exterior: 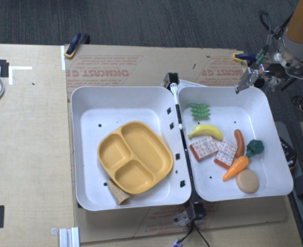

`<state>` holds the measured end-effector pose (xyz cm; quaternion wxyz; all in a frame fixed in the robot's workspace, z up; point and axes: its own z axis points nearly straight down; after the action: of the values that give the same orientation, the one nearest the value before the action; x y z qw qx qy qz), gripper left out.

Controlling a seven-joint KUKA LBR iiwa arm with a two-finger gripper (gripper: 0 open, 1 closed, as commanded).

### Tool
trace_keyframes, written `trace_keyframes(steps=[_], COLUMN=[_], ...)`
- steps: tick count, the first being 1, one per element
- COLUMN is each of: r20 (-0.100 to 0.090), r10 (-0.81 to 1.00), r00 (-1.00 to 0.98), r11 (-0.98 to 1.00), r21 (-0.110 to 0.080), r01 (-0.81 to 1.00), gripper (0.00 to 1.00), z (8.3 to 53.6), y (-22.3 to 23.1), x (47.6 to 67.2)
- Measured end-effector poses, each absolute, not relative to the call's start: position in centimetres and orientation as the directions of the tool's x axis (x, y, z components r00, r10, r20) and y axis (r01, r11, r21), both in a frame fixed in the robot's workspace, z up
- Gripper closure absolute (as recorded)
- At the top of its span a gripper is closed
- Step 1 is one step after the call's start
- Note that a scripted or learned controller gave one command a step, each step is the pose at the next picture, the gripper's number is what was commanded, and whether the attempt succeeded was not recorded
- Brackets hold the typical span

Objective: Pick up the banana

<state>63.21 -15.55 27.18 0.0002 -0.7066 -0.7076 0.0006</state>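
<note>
the banana (206, 131) — small, yellow, curved — lies flat in the right bin (262, 109), near its left wall, just below the green pea pods (199, 110).

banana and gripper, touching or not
Apart. The camera view shows the gripper at the right bin's upper rim, with bare white floor between it and the banana.

From my seat the arm (300, 30) runs off the picture's right edge, so I see just its orange band and wrist. I can't tell how the gripper (245, 82) fingers stand; they're too small. At the left bin's (84, 138) front edge, a brown block (117, 193) lies partly tucked under the yellow plate (135, 157).
</note>
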Motion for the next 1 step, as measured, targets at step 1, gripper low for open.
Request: trace_keyframes(steps=[1], r20=[-0.001], r10=[0.998], r00=[0.067], r11=[-0.067], r21=[-0.001], r01=[0.998], gripper=[0.00], z=[15.47], y=[-12.29], x=[65.88])
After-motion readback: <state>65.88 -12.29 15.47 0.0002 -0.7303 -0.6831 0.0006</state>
